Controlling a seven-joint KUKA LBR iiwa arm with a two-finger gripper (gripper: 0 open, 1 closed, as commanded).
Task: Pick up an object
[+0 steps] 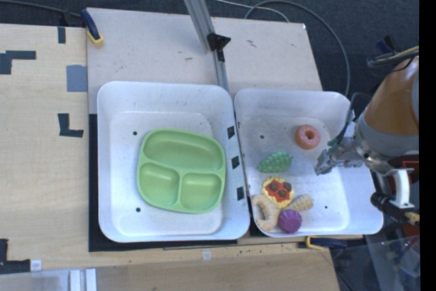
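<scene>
You see two white bins. The left bin (109, 146), far to the left of the pincer (324, 165), holds a green tray (181, 170). The pincer hangs over the right bin (337, 215); you cannot tell how wide it is open. Just left of it lie a pink donut (307, 136) and green leaf (274, 161). Farther down-left sit a small pizza (278, 190), pretzel (264, 212) and purple ball (289, 221).

arm (392, 112) cut off at right edge (gripper (325, 163) fingers blurred).
</scene>
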